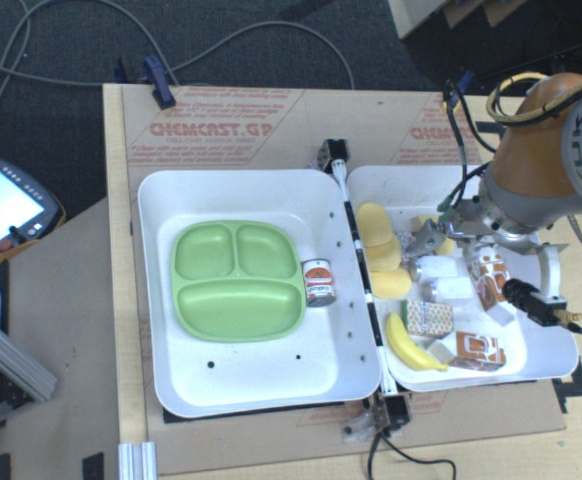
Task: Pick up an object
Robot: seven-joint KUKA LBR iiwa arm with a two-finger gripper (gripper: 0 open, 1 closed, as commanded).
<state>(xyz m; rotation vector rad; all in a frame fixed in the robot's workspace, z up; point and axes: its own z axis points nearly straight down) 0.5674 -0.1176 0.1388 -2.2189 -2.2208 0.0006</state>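
The arm [546, 133] comes in from the right of the frame and leans over the right bin [556, 353], its wrist low above the clutter in that bin's upper middle. The hand [449, 230] sits among the items there, but its tips are lost against the pile, so I cannot tell whether it is open, closed or gripping anything. Candidates for the pick all lie in this bin: a banana [411, 343] at the lower left, two pale yellow pieces [379, 238] stacked along the left wall, a patterned packet [429, 318] just above the banana, a small orange and white box [479, 348] at the lower middle, and another printed packet [491, 278] under the wrist. The left bin [171, 368] holds a green divided plate [239, 280] and a small can [318, 282] just beside its right edge, well apart from the arm. This looks like the reach-and-descend step, with no object seen lifted. The next move calls for settling on one item, closing squarely around it without catching a neighbour, then rising straight up clear of the bin wall.
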